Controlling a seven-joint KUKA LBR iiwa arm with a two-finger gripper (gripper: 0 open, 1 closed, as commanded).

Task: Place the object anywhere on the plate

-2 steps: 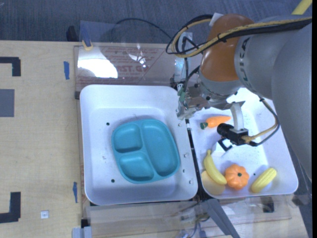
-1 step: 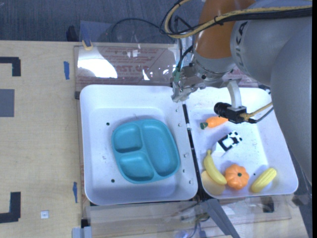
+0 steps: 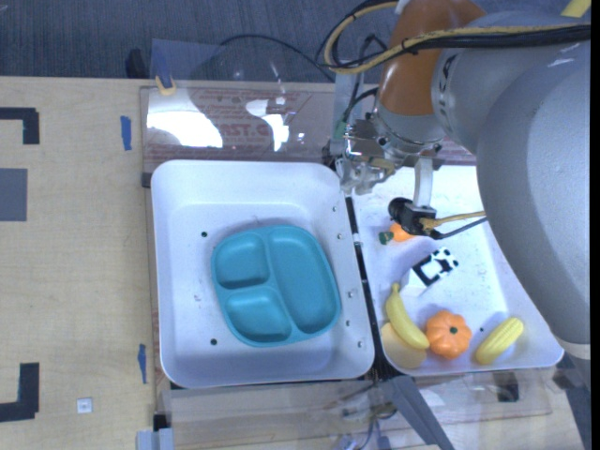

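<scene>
Surface (image 3: 66,251): light wood, w/ 2 white bins side by side.

Left bin (image 3: 187,195): holds 1 blue plate (image 3: 275,284), 3 compartments, lying flat near the bin's centre.

Right bin (image 3: 478,270): holds the loose objects, 6 counted, all apart from the plate.
- 1 small orange piece (image 3: 401,234) w/ green tip, near the divide betw. the bins.
- 1 black-and-white block (image 3: 433,265), mid-bin.
- 1 banana (image 3: 405,319), near front edge, lying over 1 pale yellow piece (image 3: 401,352).
- 1 orange pumpkin (image 3: 447,334), touching the banana's end.
- 1 yellow oblong piece (image 3: 499,339), just beside the pumpkin.

Arm: you see it reach in from the right, orange band (image 3: 422,54) uppermost, cables looped over it. Gripper (image 3: 361,172) sits over the far end of the divide betw. the bins, above the small orange piece. You cannot tell whether the gripper is spread or closed; the wrist body hides that detail.
</scene>
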